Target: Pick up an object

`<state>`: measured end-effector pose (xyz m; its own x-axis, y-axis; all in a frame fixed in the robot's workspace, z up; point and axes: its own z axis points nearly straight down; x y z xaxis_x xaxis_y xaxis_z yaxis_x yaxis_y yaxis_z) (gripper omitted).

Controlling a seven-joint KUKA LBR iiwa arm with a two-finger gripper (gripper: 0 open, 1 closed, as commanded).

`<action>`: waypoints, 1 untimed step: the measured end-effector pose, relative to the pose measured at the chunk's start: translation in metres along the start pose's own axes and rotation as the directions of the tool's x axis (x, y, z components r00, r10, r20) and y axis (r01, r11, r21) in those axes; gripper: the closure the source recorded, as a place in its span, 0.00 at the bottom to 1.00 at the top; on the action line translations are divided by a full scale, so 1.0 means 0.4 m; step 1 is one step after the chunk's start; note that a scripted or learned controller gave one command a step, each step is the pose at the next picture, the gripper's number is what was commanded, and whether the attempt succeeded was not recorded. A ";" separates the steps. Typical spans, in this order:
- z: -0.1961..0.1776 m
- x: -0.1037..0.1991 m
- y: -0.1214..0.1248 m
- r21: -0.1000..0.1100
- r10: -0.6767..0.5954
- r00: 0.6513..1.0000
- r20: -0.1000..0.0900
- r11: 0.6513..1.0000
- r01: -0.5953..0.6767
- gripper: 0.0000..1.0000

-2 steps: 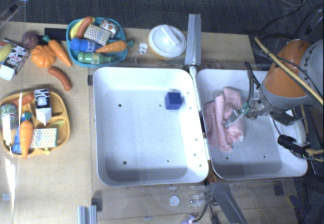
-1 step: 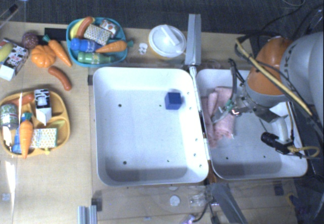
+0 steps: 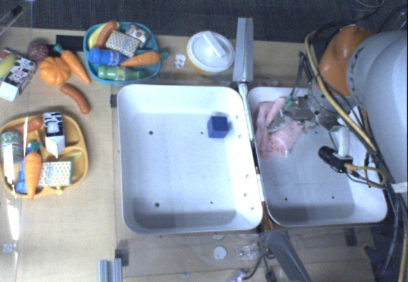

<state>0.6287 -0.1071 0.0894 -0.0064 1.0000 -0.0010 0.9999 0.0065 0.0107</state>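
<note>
A crumpled pink cloth (image 3: pixel 273 136) lies in the right bin (image 3: pixel 319 201), against its left wall near the back. My gripper (image 3: pixel 285 117) reaches in from the right and sits low over the cloth's upper right part, touching or nearly touching it. The arm's wrist and cables cover the bin's right side. A small blue cube (image 3: pixel 218 126) rests in the left bin (image 3: pixel 172 191), near its right wall and towards the back.
A metal divider (image 3: pixel 242 51) stands behind the seam between the bins. A white lidded bowl (image 3: pixel 210 51) and a blue basket of toy food (image 3: pixel 122 52) sit behind the left bin. A yellow tray of toy food (image 3: pixel 42 154) and loose toy vegetables lie at the far left.
</note>
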 end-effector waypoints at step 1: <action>0.002 -0.189 0.036 0.001 -0.089 0.996 0.002 0.996 0.089 0.00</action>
<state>0.6437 -0.1827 0.0890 -0.0952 0.9954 -0.0040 0.9954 0.0953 0.0093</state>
